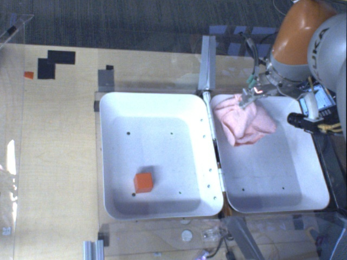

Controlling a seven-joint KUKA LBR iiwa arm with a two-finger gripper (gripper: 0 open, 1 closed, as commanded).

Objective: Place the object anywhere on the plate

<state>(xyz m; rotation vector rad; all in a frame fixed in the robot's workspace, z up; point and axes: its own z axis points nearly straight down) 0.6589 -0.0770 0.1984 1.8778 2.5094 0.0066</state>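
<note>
Presently, gripper (248, 97) poised at pink cloth (245, 123) in right bin (282, 196), grasp unclear, orange cube (143, 182) left in left bin (157, 118).

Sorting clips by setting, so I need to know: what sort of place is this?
Probably a robotics lab test bench: a robot arm reaches over two white bins on a wooden bench, with a pink cloth and an orange block as test items.
</note>
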